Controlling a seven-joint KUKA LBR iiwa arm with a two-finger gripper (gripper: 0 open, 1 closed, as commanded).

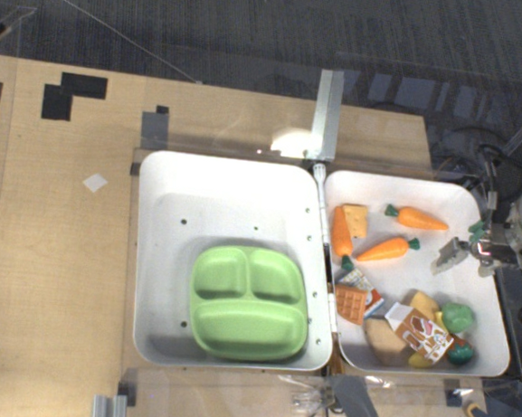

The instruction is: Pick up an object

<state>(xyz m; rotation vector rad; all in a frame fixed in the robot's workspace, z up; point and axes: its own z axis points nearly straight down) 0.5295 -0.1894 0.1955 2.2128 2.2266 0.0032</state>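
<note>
The claw hangs spread and empty above the right bin. Just to its left lies a toy carrot (light, stiff, likely slick plastic); pinch across its thick middle.

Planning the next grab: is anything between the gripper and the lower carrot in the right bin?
Nothing visible. The gripper hangs at the right bin's right side, and bare white floor lies between it and the lower carrot. The cheese wedge sits on the carrot's far side.
</note>
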